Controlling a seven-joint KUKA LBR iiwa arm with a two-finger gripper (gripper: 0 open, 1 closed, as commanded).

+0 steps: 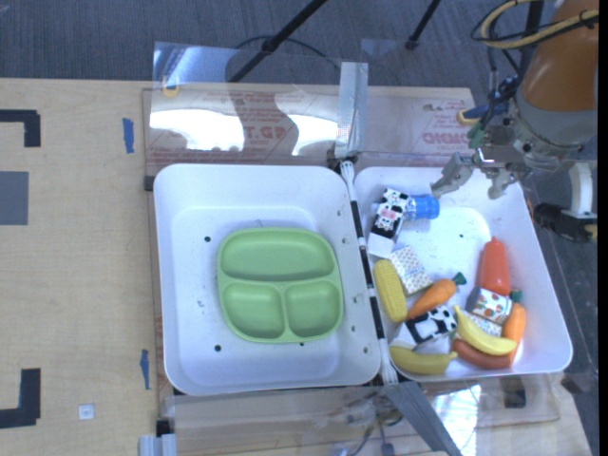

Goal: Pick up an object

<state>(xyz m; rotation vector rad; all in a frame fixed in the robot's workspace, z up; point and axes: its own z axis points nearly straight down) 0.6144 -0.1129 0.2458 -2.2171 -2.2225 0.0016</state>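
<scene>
The right bin (546, 283) holds several toy foods. A cow-patterned bottle with a blue cap (397, 209) lies at its back left. Toward the front are a corn cob (389, 291), a carrot (432, 297), a red ketchup bottle (492, 275), a small cow-patterned piece (433, 326) and two bananas (421, 359) (486, 337). My gripper (472, 182) hovers over the bin's back edge, to the right of the blue cap. Its fingers (446, 180) are spread open with nothing between them.
The left bin (180, 217) carries a green divided plate (280, 283). A metal divider post (351, 107) and a clear back panel (247, 112) stand behind the bins. A patterned packet (409, 268) lies near the corn. The arm's orange band (560, 74) is at upper right.
</scene>
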